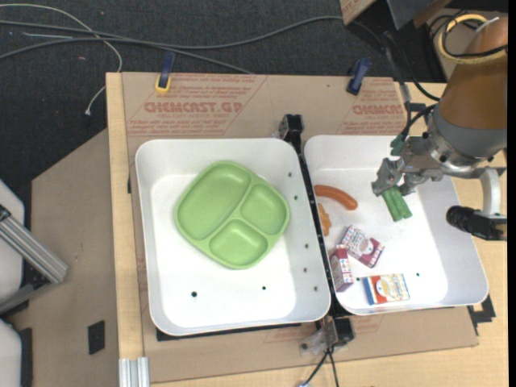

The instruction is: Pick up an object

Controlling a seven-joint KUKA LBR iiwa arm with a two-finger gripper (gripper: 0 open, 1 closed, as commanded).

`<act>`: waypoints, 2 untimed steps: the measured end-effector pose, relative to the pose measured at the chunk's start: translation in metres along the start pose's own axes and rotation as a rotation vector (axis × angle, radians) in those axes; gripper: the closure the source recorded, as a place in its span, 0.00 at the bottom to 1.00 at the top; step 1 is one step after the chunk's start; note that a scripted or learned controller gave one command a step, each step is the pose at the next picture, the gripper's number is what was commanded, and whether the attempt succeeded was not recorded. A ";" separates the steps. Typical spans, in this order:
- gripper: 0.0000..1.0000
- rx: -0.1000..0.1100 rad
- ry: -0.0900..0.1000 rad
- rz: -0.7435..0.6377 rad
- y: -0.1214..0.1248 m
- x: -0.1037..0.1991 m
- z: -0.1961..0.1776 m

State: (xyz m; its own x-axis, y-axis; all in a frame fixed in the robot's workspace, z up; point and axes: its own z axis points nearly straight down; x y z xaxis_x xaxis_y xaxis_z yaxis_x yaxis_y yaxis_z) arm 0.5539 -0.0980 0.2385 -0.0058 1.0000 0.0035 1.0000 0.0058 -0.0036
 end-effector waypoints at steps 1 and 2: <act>1.00 0.000 0.000 -0.001 -0.002 0.057 0.013; 1.00 0.000 0.000 -0.001 -0.006 0.121 0.018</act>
